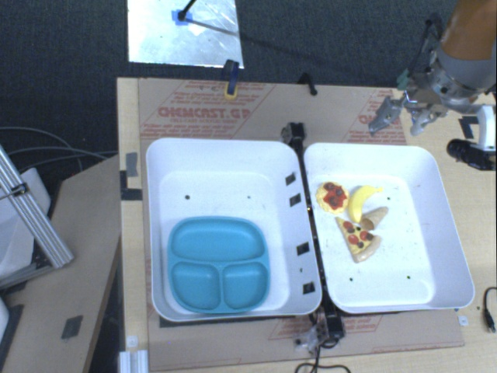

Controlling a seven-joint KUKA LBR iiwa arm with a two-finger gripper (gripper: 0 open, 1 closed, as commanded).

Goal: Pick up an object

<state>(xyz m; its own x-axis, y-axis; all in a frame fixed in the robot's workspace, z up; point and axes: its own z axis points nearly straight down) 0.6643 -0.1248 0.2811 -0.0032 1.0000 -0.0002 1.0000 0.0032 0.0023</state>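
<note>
White plastic walls frame two shallow bins on the desk [194, 107]. The right-hand white bin [446, 231] holds a small cluster of toy food toward its far-left part: a yellow plastic banana [360, 201], a round red-topped pizza piece [331, 196] just left of it, a tan wedge-shaped piece [376, 217] touching the banana's near end, and a triangular pizza slice with red dots [359, 238] nearest the viewer. The left-hand white bin [217, 158] carries a blue three-compartment plastic tray [219, 262] in its near half.

The claw [405, 116] hangs above the desk beyond the right bin's far edge, well apart from the toys; its two fingers look spread, with nothing between them.

The banana seems the likeliest pick — probably light, stiff and somewhat slick, so it could skid if nudged. Its curved middle offers the narrowest span to close across. The flat pizza pieces lie low against the bin floor and would likely be harder to get fingers under.
</note>
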